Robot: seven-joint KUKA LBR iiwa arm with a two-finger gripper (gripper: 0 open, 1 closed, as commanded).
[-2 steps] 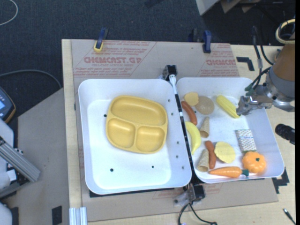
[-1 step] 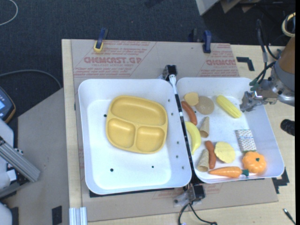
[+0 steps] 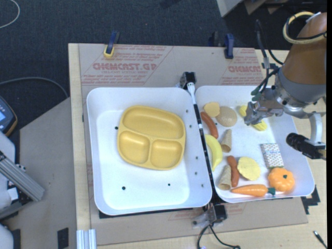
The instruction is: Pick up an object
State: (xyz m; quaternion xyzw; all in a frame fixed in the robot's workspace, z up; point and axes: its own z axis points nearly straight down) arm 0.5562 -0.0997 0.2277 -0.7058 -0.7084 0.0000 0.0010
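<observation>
Hanging low over the upper part of the right shallow white bin [image 3: 306, 165], the metal two-finger gripper [image 3: 254, 115] sits at the end of the grey arm with its orange band [image 3: 306, 45], which reaches in from the right. Whether it is released or clenched cannot be told from this angle. A small yellow piece [image 3: 259, 125] peeks out directly beneath the gripper, partly hidden by it, and another yellow sliver [image 3: 242, 109] shows just to the gripper's left; contact with either cannot be judged.

Taking the gripper as the landmark, a beige rounded potato-like item [image 3: 226, 116] lies just to its left, and beyond that a pale yellow round piece [image 3: 211, 109]. Below those, a reddish-orange sausage [image 3: 209, 124] slants downward, with a tan cone [image 3: 226, 137] beside it and a yellow banana [image 3: 213, 150] along the bin's left wall. Below the gripper lies a small white patterned packet [image 3: 272, 154], and further down an orange toy pumpkin [image 3: 281, 179]. To the lower left of the gripper rest a yellow crinkled chip-like slice [image 3: 248, 168], a second reddish sausage [image 3: 233, 171], another tan cone [image 3: 224, 178] and an orange carrot [image 3: 250, 190] near the bin's lower edge.

Well to the gripper's left, the left white bin [image 3: 104, 154] holds a yellow plastic divided plate [image 3: 151, 137].
</observation>
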